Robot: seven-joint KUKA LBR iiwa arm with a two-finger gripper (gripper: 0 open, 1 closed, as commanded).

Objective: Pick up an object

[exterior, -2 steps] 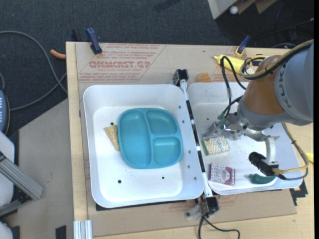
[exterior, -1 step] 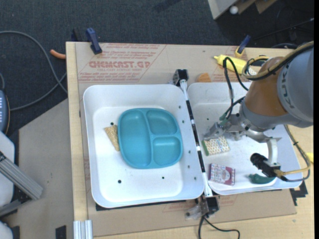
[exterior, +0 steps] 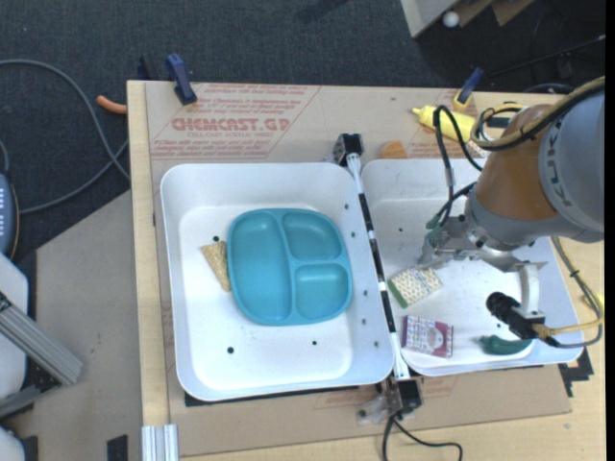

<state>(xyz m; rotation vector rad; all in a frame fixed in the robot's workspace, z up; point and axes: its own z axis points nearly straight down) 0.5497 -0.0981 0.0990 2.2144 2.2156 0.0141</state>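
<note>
My gripper [exterior: 432,251] hangs low over the left part of the right bin [exterior: 404,185], just above and to the right of a small pale patterned pad [exterior: 415,284] lying on the bin floor. Nothing shows held in it. A pink and purple packet [exterior: 428,335] lies near the bin's front edge. A teal piece [exterior: 500,345] sits at the front right, partly hidden by the wrist. In the left bin [exterior: 192,257] a blue divided plate [exterior: 290,265] rests in the middle, with a tan cracker-like piece [exterior: 216,260] tucked against its left side.
The arm's grey and orange body [exterior: 528,181] covers much of the right bin. A yellow object [exterior: 437,116] and a small orange one [exterior: 392,149] lie on the bench behind it. Blue clamps [exterior: 180,77] [exterior: 468,84] grip the far board edge.
</note>
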